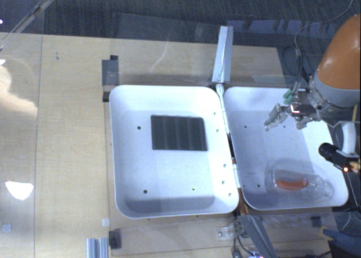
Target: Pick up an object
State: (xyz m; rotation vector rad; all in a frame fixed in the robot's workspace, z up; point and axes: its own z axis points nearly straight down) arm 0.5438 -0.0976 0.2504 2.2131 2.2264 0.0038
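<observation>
Two white bins sitting side by side on the tabletop [62,138]. Left bin [127,195] carrying a dark ribbed rectangular patch [178,133] near its centre. Right bin [248,110] holding a clear plastic object w/ orange-red inside [292,182], lying near its front edge. End effector [277,117] hovering over the right bin's upper part, well apart from the object; its fingers are too blurred to tell spread vs pressed together

Two white bins are seen on a pale wooden bench [62,155]. In the left bin [130,189], a dark grey ribbed rectangle [179,133] is shown just toward 12 o'clock of its centre. In the right bin [248,132], at 6 o'clock, a clear object [296,182] with an orange-red core is seen. The arm [341,65] is banded in orange over grey.
</observation>
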